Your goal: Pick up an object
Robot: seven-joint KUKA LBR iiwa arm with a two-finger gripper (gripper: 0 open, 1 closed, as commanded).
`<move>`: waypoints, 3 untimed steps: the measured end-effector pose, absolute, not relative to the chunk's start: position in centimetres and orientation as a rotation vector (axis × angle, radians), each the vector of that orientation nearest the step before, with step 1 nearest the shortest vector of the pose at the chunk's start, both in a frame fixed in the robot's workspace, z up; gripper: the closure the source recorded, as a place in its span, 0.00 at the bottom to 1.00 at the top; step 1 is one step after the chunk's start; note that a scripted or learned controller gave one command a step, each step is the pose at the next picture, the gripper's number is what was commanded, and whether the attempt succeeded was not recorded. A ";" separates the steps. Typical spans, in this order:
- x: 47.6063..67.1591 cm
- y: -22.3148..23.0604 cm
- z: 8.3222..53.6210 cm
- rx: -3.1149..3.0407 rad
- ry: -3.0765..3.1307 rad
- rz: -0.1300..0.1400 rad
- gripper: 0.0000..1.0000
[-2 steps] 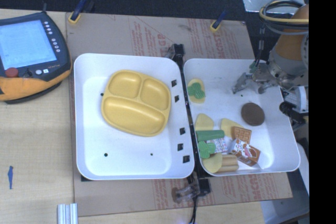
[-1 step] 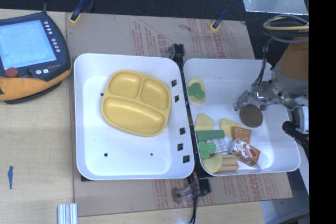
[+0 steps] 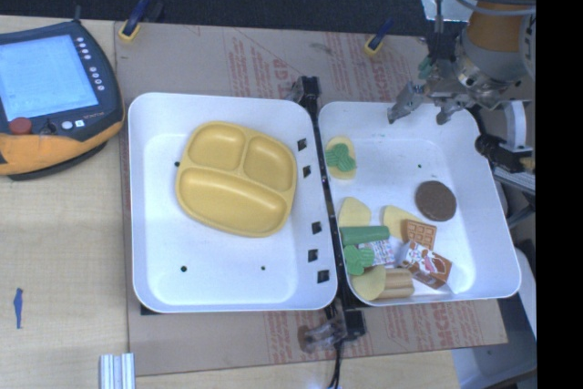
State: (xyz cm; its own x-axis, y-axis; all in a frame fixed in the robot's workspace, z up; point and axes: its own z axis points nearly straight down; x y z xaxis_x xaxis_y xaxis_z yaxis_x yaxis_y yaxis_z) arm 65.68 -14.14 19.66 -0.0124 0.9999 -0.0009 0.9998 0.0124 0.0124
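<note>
Hand [image 3: 426, 107] poised above the far edge of the right bin [image 3: 474, 282], fingers spread apart, nothing between them. Pick not yet made; descent, grip and lift all left to do. Right bin holding the candidates, well apart from the hand: a brown disc [image 3: 435, 200], a small green-and-yellow piece [image 3: 341, 158] by the divider, and a cluster at the near edge, including a waffle square [image 3: 420, 232], a green bar [image 3: 364, 234] and yellowish pieces, possibly toy food, hard to make out. Left bin [image 3: 155, 278] carrying a yellow divided tray [image 3: 239, 178]. Tablet controller [image 3: 50, 91] on the bench [image 3: 55, 287] at far left
</note>
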 end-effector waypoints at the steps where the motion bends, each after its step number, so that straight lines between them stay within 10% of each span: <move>1: 60.0 -16.6 12.6 2.226 2.229 -0.013 0.00; 2: 56.6 -21.5 9.0 2.226 2.224 -0.009 0.00; 3: 59.3 -18.7 9.2 2.212 2.230 0.000 0.00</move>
